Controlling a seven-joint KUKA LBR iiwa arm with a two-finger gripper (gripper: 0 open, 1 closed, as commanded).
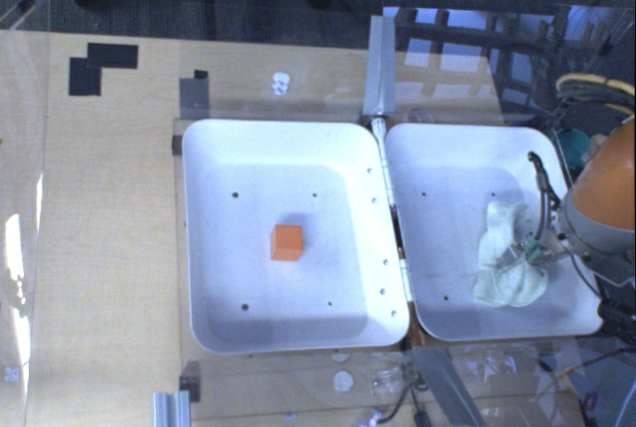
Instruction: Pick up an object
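An orange cube point(287, 242) rests near the middle of the left white bin point(214, 157). A crumpled white cloth point(505, 251) lies in the right part of the right bin point(437, 157). My gripper point(524, 253) reaches in from the right and sits low over the cloth, its tips among the folds. The grey arm with its orange band point(606, 179) rises behind it at the right edge.
The two bins meet along a metal divider point(391, 216). A light wooden bench top point(89, 236) stretches to the left, with black tape marks at its far left. A chair base stands on the dark carpet behind.
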